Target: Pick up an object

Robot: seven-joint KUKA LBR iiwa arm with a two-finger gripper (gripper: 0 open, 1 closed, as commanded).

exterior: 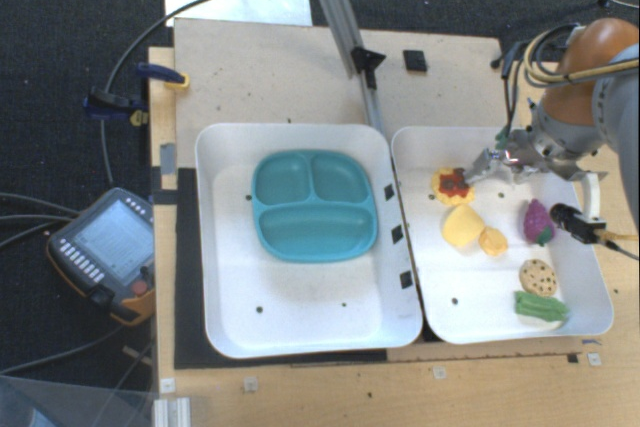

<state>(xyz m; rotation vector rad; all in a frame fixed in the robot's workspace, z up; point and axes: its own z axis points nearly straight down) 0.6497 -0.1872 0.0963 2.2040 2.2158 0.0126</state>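
Right now the gripper [478, 171] sits low in the right bin [600, 315], near its far edge, just beside a small red-and-yellow toy food piece [451, 185]; can't tell whether it touches it, or how the pincer is set. Nearer in the same bin: yellow toy chunk [462, 226], touching a small orange piece [493, 241], purple grape bunch [538, 221], cookie [537, 277], green bean pod [541, 308]. Left bin [220, 315] holds a teal divided plate [313, 205], upright, three compartments. Teach pendant [105, 253] lies off the bench, left side.
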